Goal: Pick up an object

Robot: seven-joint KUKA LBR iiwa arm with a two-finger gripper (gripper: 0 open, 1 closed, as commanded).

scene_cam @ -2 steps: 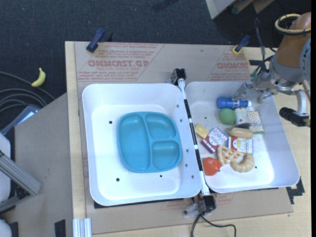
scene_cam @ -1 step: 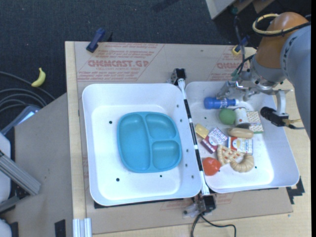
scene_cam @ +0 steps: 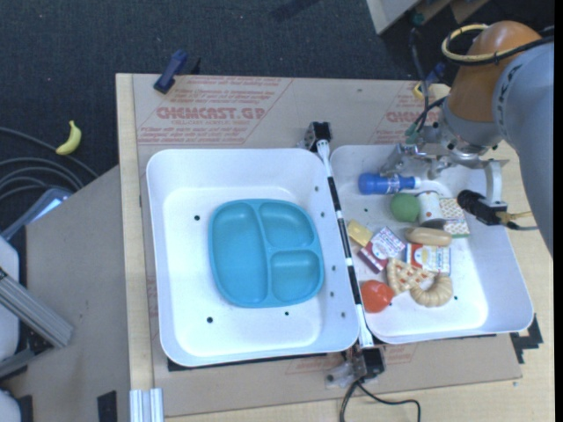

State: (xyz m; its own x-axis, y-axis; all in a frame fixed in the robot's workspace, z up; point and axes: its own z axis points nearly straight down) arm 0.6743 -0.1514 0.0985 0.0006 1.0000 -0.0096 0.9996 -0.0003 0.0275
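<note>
**Gripper low over the right bin, nothing lifted yet**

The gripper hangs at the far end of the right bin, just above and beside a blue bottle-like item lying on its side. Whether its fingers stand wide or narrow cannot be told from this angle, and nothing is seen between them. The other candidates lie loosely heaped in the same bin: a green ball, a red tomato-like piece, a pretzel-shaped toy and small packets around them. The left bin carries a blue divided plate. By this view the pick is at the approach stage: closing on an object and raising it clear of the bin are both left to do.
</note>
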